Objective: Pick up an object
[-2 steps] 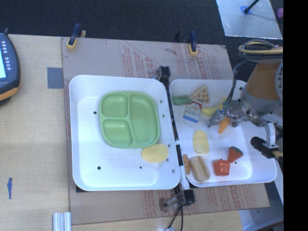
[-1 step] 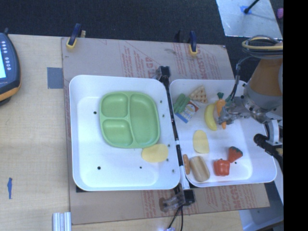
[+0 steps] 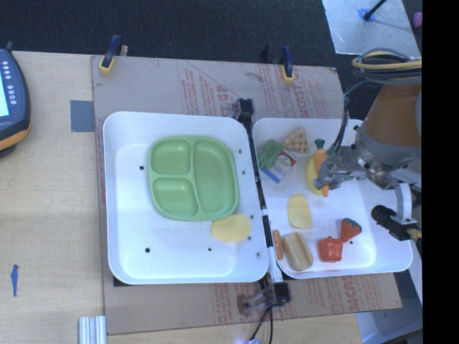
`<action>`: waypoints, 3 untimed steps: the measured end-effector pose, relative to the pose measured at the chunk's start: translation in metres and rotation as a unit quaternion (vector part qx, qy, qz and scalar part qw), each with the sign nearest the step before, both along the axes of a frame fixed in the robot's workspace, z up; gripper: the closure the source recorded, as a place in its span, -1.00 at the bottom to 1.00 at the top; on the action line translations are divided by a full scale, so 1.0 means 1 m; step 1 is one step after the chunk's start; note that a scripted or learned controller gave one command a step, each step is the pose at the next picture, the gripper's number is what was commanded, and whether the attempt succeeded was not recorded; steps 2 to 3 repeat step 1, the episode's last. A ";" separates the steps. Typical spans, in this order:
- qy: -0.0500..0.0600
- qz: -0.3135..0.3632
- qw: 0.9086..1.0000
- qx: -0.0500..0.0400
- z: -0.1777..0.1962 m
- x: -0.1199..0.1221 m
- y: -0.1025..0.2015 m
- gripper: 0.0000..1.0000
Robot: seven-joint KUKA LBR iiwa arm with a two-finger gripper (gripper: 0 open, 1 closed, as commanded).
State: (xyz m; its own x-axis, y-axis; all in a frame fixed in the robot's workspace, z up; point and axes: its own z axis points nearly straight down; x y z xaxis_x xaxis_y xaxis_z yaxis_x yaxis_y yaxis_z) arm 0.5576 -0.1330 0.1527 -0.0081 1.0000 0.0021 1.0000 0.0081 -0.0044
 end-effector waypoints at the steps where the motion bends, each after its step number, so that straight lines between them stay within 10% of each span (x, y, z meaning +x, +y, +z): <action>1: -0.004 0.001 1.000 0.000 0.042 0.056 0.064 1.00; 3: -0.004 0.001 1.000 0.000 0.042 0.056 0.064 1.00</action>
